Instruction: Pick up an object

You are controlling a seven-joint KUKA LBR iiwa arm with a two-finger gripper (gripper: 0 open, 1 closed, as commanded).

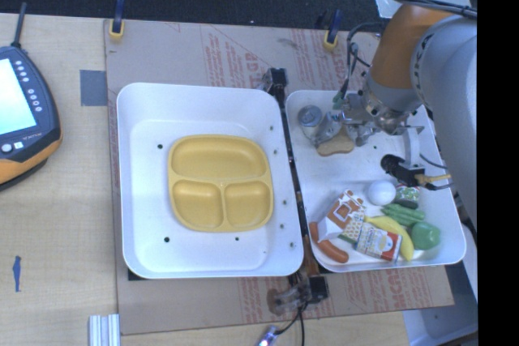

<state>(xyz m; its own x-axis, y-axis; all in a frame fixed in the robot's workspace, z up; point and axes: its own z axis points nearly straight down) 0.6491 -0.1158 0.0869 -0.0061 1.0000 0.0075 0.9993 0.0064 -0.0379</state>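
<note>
The arm (409, 53) reaches in from the right, and its tool (345, 128) sits low over the far left corner of the right bin (357, 172). From here I cannot tell whether the tool is open or closed, and nothing can be seen in its hold. A flat tan piece (334, 147), shaped like a biscuit, lies on the bin floor just under the tool's near side, partly covered by it. A small round grey tin (309, 117) stands right beside the tool on the left, close against the bin wall, so that corner is cramped.

The rest of the clutter lies well apart, along the near edge of the same bin: a white ball (379, 193), a green vegetable (405, 215), a banana (395, 228) touching it, a round green thing (426, 236), an orange-and-white carton (345, 211) and red sausages (331, 250), all packed against one another.

The left bin (142, 174) holds a yellow divided plate (219, 181). Both bins rest on a cardboard sheet (203, 53) clamped to the tabletop (57, 239), and a handheld control pendant (24, 117) lies at the far left.
</note>
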